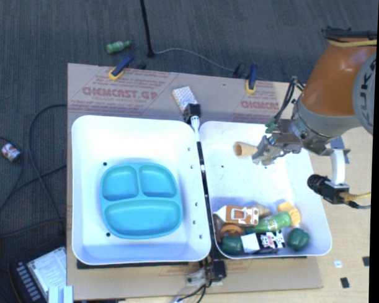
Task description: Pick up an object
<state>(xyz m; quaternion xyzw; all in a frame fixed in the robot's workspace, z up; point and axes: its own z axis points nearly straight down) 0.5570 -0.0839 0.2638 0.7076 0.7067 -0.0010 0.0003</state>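
The likeliest target is the small tan cone (243, 148), which lies on its side on the floor of the right bin (300, 186), alone in the far part, so nothing crowds a grasp. The pincer (266, 155) hangs just beside the cone, toward the arm's side, low over the bin floor; whether it is wide or narrow I cannot tell. Nearer than the cone, piled against the bin's near wall, sit the toy foods (261, 230), heaped and harder to single out. Beyond the cone, across the divider, the left bin (94, 138) carries a blue divided plate (140, 199).
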